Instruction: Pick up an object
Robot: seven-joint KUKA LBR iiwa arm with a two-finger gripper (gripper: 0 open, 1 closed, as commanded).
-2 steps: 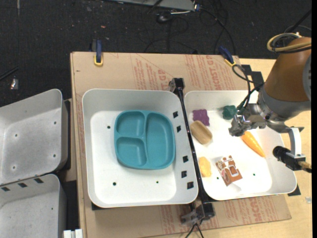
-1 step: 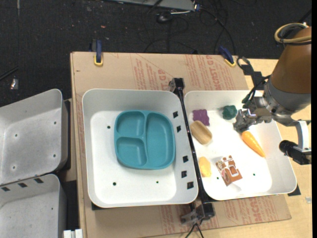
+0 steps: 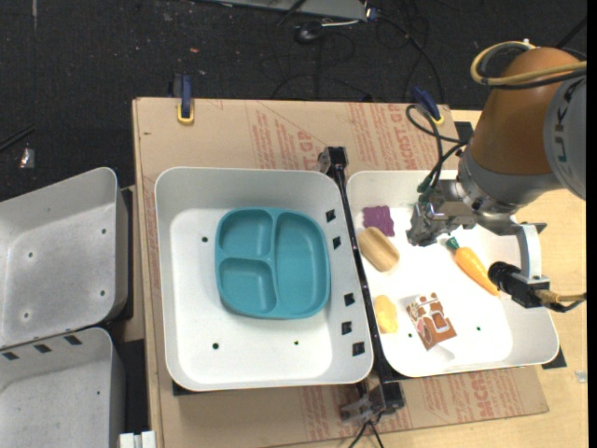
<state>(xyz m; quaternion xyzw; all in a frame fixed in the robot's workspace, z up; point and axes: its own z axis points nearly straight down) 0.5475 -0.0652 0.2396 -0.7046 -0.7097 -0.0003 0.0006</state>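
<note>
In the right shallow white bin [image 3: 522,348] I see five loose things: a purple block [image 3: 378,218] near the top left, a tan bread-roll-shaped piece [image 3: 379,248] just below it, a small yellow lump [image 3: 384,314] lower down by the divider, a brown-and-white patterned flat piece [image 3: 432,320] beside that, and an orange carrot-shaped toy [image 3: 472,267] toward the middle. My hand [image 3: 424,230] hangs over the upper middle of this bin, between the purple block and the carrot, and nothing shows gripped in it. The left shallow white bin [image 3: 187,343] carries a teal three-compartment plastic plate [image 3: 272,262]. Both bins sit on a brown cardboard sheet [image 3: 270,133] covering the desk, clipped at the far edge. Beyond is dark speckled floor [image 3: 84,35] with cables, and white perforated panels [image 3: 56,250] lie at left.
</note>
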